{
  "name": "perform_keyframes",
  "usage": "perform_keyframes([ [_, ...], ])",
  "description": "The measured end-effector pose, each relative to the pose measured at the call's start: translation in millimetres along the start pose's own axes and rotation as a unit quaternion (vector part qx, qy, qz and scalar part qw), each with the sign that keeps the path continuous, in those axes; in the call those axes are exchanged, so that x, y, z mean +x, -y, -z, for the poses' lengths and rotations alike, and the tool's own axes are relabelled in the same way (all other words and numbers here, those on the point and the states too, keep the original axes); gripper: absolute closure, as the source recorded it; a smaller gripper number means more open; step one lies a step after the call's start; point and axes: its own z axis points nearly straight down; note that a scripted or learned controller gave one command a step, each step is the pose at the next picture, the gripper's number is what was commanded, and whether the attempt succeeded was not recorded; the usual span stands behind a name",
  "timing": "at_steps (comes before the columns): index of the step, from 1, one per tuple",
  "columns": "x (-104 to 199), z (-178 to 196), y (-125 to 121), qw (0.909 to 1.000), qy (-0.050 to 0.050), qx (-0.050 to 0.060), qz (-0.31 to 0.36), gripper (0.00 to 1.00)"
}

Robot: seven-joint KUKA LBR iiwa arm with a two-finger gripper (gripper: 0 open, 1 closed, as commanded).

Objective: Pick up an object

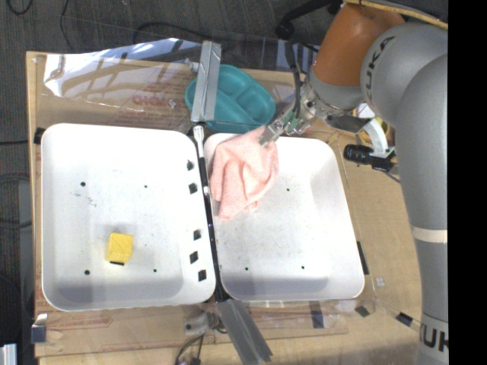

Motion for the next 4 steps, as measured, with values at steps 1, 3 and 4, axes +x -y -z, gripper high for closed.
perform_keyframes([
  [1,38.5,12.3,-22.8,0.9882,-0.001,0.001,0.153,1.00],
  [3,23.5,9.2,-2.5,0.9206,0.002,-0.001,0.391,1.00],
  [4,36.2,105.0,3.7,0.8206,0.002,0.000,0.571,1.00],
])
